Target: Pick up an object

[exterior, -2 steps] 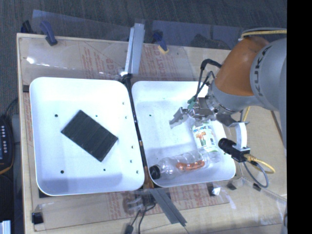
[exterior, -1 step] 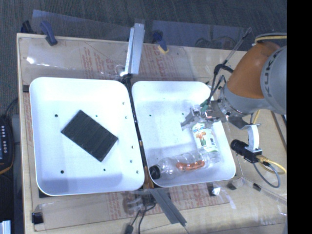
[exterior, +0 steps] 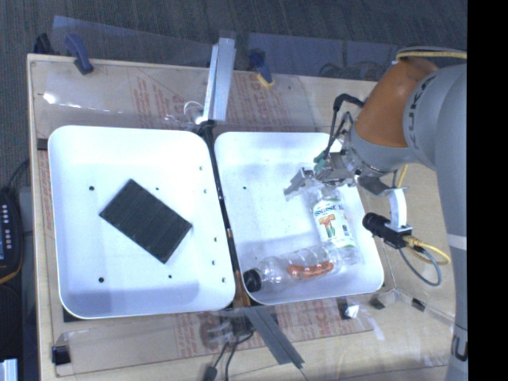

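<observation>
Metal jaws [exterior: 305, 182] over right bin [exterior: 262, 157], grip unclear, clear plastic bottles [exterior: 317, 248], flat dark rectangular pad [exterior: 146, 220]

Floor: you have dark grey ribbed carpet [exterior: 238, 6] beyond the far edge.
Counter: you see a pale wooden counter [exterior: 127, 94] under clear plastic sheeting, printed with faint red lettering.
Clamps: blue clamps [exterior: 78, 52] grip your far edge.
Light: even, with soft shadows.

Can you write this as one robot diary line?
gripper over right bin | above bottle | nothing held | pad in left bin
</observation>
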Controlling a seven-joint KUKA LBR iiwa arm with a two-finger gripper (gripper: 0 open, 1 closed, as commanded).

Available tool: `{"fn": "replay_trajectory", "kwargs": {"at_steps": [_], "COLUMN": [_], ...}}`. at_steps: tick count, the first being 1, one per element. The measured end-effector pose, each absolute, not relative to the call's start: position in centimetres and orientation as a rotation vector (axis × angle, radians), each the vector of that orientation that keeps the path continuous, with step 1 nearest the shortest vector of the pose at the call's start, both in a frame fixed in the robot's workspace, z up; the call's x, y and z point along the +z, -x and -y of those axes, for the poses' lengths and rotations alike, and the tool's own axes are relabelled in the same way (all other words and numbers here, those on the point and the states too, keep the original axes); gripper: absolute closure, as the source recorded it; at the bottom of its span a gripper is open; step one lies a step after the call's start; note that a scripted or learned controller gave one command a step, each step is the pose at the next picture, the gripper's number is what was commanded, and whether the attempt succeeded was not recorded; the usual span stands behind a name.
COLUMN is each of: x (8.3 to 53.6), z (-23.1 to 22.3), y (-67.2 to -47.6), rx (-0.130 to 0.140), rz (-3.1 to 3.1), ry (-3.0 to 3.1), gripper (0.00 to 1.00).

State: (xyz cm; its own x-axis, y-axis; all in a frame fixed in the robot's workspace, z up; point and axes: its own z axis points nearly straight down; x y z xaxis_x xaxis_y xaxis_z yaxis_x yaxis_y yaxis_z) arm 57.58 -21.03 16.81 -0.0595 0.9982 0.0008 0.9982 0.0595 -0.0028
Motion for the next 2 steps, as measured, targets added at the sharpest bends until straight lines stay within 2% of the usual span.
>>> {"fn": "replay_trajectory", "kwargs": {"at_steps": [1,2], "x": [13.5,15.0], "z": [20.9,21.0], "y": [-57.1,-59.3], "rx": [0.004,0.002], "rz": [2.31,2.274], "ry": [2.124,2.167], "gripper": [0.0,0.0]}}
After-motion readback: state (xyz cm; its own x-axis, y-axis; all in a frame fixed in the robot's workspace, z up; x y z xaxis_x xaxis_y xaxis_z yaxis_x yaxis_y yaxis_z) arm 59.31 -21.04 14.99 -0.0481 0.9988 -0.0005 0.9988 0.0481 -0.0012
